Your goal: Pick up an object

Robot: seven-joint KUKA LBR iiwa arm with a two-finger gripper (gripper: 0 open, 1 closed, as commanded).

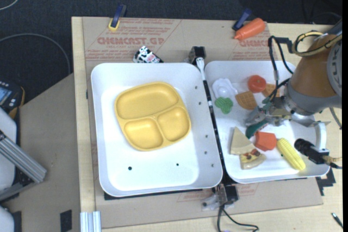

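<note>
The gripper [263,118] hangs low over the right bin [321,173], reaching in from the right, its metal fingers pointing down and left among the toy food; whether those fingers are parted or closed I cannot tell (the wrist and cabling crowd them, and the tips blur into what lies under them), and nothing can be made out clasped between them.

Just below the tips, touching or nearly so, sits the red block [265,140]; this is the likeliest thing to take, lying almost straight under the tips and a shade toward the near rim. A dark green piece [254,129] lies right at the tips on their left, its long axis slanting down-left. Left of and below the tips rests the cheese wedge [238,141], with the pizza slice [251,158] beyond it; right of the block lies the corn [291,154], long axis running down-right. Above the tips are the tomato [256,83] and the cracker [246,99].

So the coming move, I judge, turns on a short drop toward the block; the risk is catching the green piece instead.
</note>
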